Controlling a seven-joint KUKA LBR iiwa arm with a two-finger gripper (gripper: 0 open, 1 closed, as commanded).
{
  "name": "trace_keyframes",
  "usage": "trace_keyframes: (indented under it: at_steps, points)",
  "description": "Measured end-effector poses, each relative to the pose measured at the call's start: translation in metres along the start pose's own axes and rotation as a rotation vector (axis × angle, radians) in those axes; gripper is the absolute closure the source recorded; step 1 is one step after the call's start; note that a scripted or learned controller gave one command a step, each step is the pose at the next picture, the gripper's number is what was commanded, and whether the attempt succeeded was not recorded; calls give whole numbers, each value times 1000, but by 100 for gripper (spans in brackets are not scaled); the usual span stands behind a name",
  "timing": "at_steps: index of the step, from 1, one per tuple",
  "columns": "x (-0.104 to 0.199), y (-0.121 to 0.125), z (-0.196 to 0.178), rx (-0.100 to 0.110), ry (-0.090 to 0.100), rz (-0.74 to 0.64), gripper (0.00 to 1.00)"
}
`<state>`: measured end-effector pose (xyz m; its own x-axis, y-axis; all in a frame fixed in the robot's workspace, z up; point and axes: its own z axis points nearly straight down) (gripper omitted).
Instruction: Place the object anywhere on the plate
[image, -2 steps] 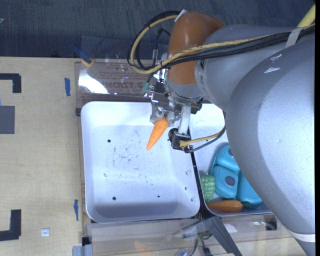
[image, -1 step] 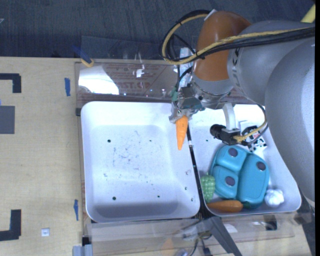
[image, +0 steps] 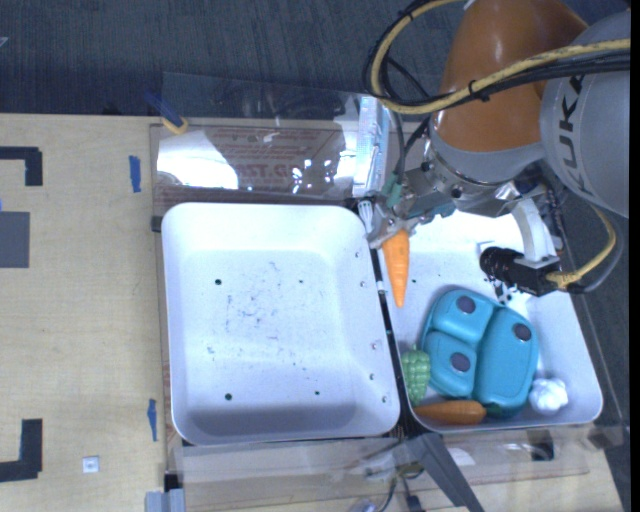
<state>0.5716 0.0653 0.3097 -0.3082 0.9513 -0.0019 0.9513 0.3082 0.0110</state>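
Wooden bench (image: 80, 300), pale and broad, spread under everything, with black corner marks along its left side and short strips of blue tape (image: 135, 172) near the bins. Set on it at the centre, the left bin (image: 270, 300): white, shallow, square with rounded corners, faintly speckled across its floor. Reaching in from the upper right, the grey arm (image: 600, 110) with its orange band (image: 500, 70) above the wrist, looped about with yellow and black cables (image: 440, 95). Below the arm, the right bin (image: 450, 250), also white, side by side with the left one and touching it along the shared rim. Lying in the lower half of that right bin, the blue plate (image: 480, 350), teal and glossy, in two lobes with dark dimples. Over the upper left corner of the right bin, just beside the shared rim, the gripper (image: 395, 215), its fingers clenched on the thick end of the carrot (image: 397, 265). Hanging from those fingers, point downward, the carrot itself: orange, near upright, up and to the left of the plate and apart from it. Against the plate's left edge, a small green knobbly toy (image: 416, 372). Under the plate's lower edge, a short orange piece (image: 450, 410) lying flat. Tucked at the plate's lower right, a small white object (image: 548, 396), too small to identify.
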Motion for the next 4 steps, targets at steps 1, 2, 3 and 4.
trace_keyframes:
  at_steps: [1, 2, 3, 4]
  points:
    - [23, -50, -59, 1, 1, -25, 100]
    - [90, -69, 81, 18, 1, 147, 100]
    - [19, -62, 118, 16, 1, 63, 100]
    - [107, -62, 34, 5, 5, 78, 100]
